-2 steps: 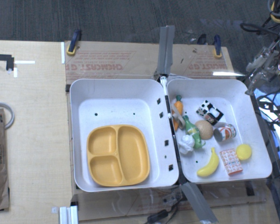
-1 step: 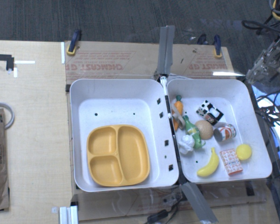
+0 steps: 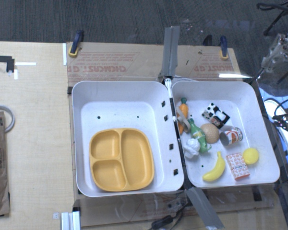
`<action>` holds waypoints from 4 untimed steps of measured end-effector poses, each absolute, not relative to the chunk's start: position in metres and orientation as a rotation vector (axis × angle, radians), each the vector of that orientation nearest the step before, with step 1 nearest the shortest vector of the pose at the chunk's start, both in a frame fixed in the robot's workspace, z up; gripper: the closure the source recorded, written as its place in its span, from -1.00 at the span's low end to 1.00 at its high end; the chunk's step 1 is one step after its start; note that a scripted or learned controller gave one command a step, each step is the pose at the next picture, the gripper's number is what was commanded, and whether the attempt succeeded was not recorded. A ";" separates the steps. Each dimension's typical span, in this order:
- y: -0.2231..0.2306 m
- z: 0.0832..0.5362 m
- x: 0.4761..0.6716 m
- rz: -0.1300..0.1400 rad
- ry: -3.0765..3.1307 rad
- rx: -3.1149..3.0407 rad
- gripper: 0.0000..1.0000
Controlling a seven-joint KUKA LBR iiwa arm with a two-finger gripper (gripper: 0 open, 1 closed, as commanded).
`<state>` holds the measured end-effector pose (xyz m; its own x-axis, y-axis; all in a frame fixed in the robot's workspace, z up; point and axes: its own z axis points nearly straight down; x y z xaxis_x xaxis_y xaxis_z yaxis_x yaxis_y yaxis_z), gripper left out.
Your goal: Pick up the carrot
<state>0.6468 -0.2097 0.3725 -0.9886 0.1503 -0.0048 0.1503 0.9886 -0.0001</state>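
2 shallow white bins stand side by side on the worktop (image 3: 33, 128). The left bin (image 3: 86, 97) holds 1 yellow plastic plate with 3 compartments (image 3: 121, 159), and nothing lies on this plate.

The right bin (image 3: 259, 109) holds all the small things. The small orange carrot with a green top (image 3: 183, 110) lies in its far left part, just beside the wall that meets the other bin, with the green end pointing away from the camera. Just beside the carrot's near end stands or leans a green bottle (image 3: 196, 131), and a white crumpled thing (image 3: 192, 146) lies near that bottle. Further right are a brown rounded ball (image 3: 210, 133), a black and white patterned item (image 3: 215, 115), a small can (image 3: 231, 136), a yellow banana (image 3: 215, 168), a red and white carton (image 3: 237, 166) and a yellow lemon (image 3: 250, 155).

Whether the tool is wide or narrow, I cannot tell.

In my judgement the grasp has not yet begun. To do it well, the tool should come straight down over the orange middle of the carrot, closing across its short width. The wall and the bottle leave little room, so a tilted or late approach could push the carrot instead of catching it.
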 end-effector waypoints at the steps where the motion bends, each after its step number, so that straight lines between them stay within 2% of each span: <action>1: -0.221 0.320 0.655 0.001 3.139 0.061 1.00; 2: -0.221 0.370 0.645 -0.001 3.134 -0.114 1.00; 3: -0.220 0.327 0.661 0.002 3.113 -0.410 1.00; 4: -0.221 0.358 0.661 0.000 3.081 -0.585 1.00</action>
